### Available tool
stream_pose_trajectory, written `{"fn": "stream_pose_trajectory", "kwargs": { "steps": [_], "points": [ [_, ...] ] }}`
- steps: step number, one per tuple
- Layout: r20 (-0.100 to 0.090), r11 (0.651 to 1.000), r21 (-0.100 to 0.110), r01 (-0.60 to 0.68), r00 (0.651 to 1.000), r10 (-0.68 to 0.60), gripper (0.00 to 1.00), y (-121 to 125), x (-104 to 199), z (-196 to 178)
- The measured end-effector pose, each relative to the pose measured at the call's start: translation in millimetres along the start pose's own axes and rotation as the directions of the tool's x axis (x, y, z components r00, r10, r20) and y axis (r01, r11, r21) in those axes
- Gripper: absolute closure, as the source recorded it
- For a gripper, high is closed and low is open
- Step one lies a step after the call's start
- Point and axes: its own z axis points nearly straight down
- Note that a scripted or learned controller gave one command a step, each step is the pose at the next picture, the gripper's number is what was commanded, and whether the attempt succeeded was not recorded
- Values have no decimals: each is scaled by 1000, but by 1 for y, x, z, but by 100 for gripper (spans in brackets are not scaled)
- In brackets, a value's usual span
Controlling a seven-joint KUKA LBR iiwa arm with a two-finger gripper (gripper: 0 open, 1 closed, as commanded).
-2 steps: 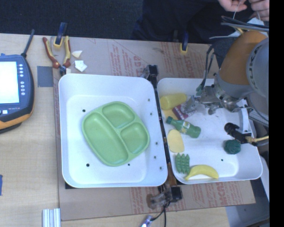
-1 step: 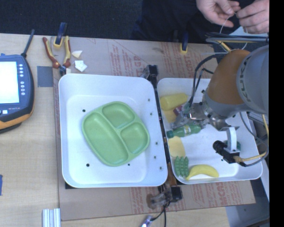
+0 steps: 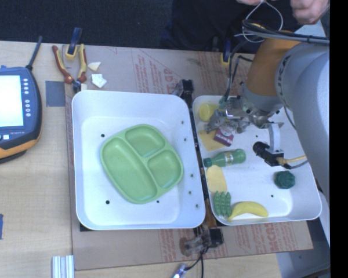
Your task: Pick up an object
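Looking near first: a yellow banana (image 3: 248,211) lay at the front of the right bin (image 3: 304,207), just beside a green bumpy toy (image 3: 221,202).
Left bin: a green plate (image 3: 142,163) with three parts sat in the left bin (image 3: 90,155).
Middle of right bin: a green bottle (image 3: 226,158) lay on its side; a dark green ball (image 3: 285,180) sat near the right wall.
End effector: the end effector (image 3: 229,122) was low over a small dark red thing (image 3: 223,137) at the far end. I could not tell how wide it was, or if it held anything.
Good way: come straight down, squeeze one toy, lift slowly.
Far off: a screen box (image 3: 11,112) lay on the counter (image 3: 29,201).
Writing: red print on the cardboard, too small to read.
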Motion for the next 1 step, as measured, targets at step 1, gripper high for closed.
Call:
{"fn": "stream_pose_trajectory", "kwargs": {
  "steps": [1],
  "points": [
    [-2, 1000, 12, 6, 1000, -6, 100, -3, 1, -6]
  ]
}}
